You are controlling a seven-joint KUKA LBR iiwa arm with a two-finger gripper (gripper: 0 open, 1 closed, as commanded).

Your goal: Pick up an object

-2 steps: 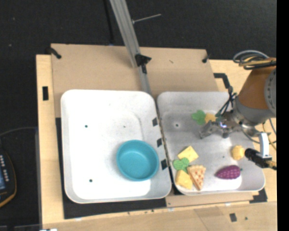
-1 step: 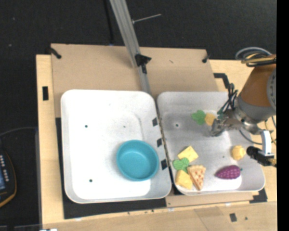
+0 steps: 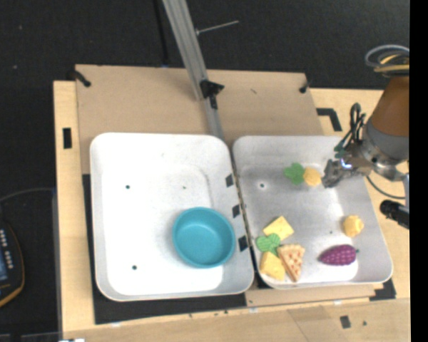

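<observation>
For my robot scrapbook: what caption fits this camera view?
Robot gripper reaching beside a yellow toy in the right bin.

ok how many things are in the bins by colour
Yellow: 4 (piece by the gripper, piece at right, block, wedge)
Green: 2 (upper piece, lower piece)
Purple: 1 (grapes)
Orange: 1 (pizza slice)
Blue: 1 (bowl)
Total: 9
</observation>
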